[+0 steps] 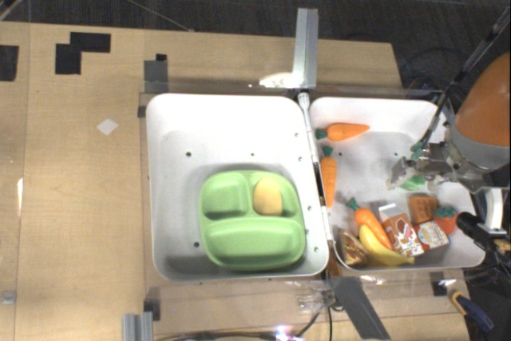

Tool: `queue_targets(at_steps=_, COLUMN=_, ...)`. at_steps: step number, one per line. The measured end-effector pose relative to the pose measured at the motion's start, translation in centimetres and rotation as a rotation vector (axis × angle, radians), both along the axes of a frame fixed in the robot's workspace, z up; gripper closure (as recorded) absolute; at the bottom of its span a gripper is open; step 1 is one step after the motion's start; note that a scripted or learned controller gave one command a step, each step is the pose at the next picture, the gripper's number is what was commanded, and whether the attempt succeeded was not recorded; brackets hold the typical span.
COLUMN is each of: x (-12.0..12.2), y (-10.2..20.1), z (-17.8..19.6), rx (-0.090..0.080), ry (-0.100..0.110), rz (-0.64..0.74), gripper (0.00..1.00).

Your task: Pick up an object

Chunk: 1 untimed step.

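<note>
2 white bins side by side on wood bench. Left bin (172,172) holds a green divided tray (251,229) sitting toward 6 o'clock of the bin, with a yellow-orange egg-shaped item (269,196) in its upper right compartment. Right bin (375,117) holds the clutter: 1 carrot (346,131) lying near 11 o'clock, a 2nd carrot (328,180) along the left wall at 9 o'clock, a 3rd carrot (368,219) near 6 o'clock touching a banana (382,248). A dark brown item (352,250) sits at 7 o'clock, just beside the banana. Red-and-white cartons (415,235) at 5 o'clock, an orange-brown block (422,208) just above them, a strawberry-like piece (445,218) by the right wall. Arm (485,116) comes in from 3 o'clock, orange band visible. Gripper (411,170) is low in the right bin around 3 o'clock, over a small green item (413,183); cannot tell its state, too cluttered and small. Nothing visibly lifted.
</note>
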<state>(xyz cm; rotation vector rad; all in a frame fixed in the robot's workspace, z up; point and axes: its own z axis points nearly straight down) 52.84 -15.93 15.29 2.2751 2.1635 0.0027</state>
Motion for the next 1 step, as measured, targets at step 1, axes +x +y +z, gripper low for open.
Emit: queue_targets(at_steps=1, x=-0.52, y=6.59, z=-4.87, rx=0.001, ry=0.000, rz=0.089, gripper=0.00)
